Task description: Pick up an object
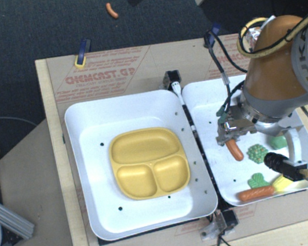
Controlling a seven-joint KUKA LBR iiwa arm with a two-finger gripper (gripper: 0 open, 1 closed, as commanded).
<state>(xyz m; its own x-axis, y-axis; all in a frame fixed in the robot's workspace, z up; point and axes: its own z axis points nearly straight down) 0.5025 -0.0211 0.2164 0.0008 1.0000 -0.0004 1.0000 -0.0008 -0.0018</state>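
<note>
Where the right bin [217,156] sits | pincer [230,136] grasping small sausage [235,150]

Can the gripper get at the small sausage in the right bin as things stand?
Probably yes. The gripper hangs right above the small sausage, whose upper end sits at its tip. Nothing lies over it; the green broccoli sits apart beside it.
</note>
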